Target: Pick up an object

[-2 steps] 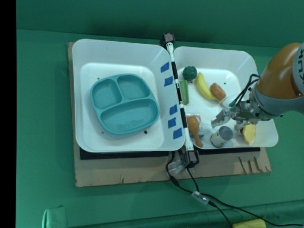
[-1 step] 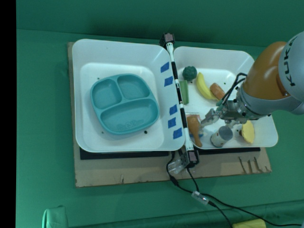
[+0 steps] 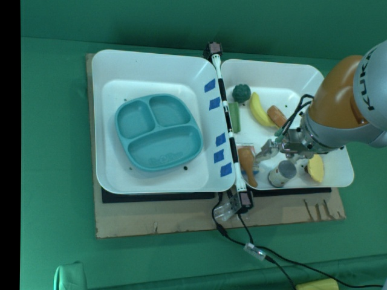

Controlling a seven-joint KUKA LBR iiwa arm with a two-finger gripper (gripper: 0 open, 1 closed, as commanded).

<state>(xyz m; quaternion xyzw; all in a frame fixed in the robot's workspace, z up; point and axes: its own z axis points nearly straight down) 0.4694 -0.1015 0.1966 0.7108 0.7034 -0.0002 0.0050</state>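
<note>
The right bin [image 3: 329, 173] holds several toy foods. A green broccoli [image 3: 241, 92] lies at the back, with a yellow banana [image 3: 260, 110] and an orange carrot [image 3: 277, 116] beside it. A green stick [image 3: 234, 117] lies along the divider. At the front are an orange-brown piece [image 3: 247, 165], a grey can [image 3: 282, 174] and a yellow piece [image 3: 315, 168]. My gripper [image 3: 283, 154] hangs just behind and above the can, open, with nothing between its fingers. One finger [image 3: 265, 151] points left toward the orange-brown piece.
The left bin [image 3: 106, 101] carries a teal divided plate [image 3: 158, 132]. A black-and-white divider rail [image 3: 225, 110] with blue tape tabs runs between the bins. Cables [image 3: 260, 255] trail off the front of the cardboard base. The arm [image 3: 344, 110] covers the right bin's right side.
</note>
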